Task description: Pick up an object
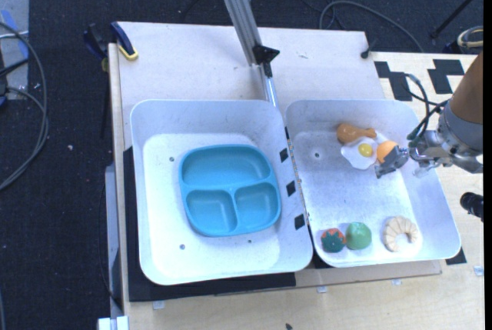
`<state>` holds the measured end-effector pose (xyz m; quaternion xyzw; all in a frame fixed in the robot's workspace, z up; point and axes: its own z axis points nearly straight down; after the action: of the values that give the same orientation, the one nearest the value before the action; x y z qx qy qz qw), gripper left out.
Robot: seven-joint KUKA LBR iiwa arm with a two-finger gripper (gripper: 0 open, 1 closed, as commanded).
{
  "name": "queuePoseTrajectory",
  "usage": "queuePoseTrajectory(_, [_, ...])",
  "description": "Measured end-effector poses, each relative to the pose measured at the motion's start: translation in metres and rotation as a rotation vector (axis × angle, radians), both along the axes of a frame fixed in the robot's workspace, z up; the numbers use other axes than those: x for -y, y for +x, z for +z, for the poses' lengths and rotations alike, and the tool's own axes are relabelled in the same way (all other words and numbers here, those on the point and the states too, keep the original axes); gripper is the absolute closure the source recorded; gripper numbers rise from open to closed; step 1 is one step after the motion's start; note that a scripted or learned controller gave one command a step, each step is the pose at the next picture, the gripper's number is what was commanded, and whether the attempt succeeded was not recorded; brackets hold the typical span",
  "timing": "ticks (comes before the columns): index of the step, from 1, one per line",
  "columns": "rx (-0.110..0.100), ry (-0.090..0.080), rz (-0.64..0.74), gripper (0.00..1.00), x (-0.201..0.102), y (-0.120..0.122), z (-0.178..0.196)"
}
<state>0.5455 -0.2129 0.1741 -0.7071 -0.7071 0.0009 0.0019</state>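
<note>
Claw (392, 161), fingers too dark and small for me to tell their spread, hangs in the right bin (430, 205) just beside the toy fried egg (361, 152), which lies toward the blue divided plate (229, 189) from it.

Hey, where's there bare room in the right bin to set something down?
Right bin: bare floor on its left half, between the fried egg and the green ball. Crowded at the far right, where the gripper meets the egg, drumstick and croissant.
</note>
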Motion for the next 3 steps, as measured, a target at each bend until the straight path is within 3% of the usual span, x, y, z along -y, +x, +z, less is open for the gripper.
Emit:
queuePoseTrajectory(1, [-0.002, 0.001, 0.000, 0.00, -0.005, -0.004, -0.063])
queuePoseTrajectory(2, [0.005, -0.002, -0.001, 1.00, -0.004, -0.002, -0.049])
queuePoseTrajectory(3, [0.009, -0.004, 0.001, 1.00, 0.004, 0.001, 0.011])
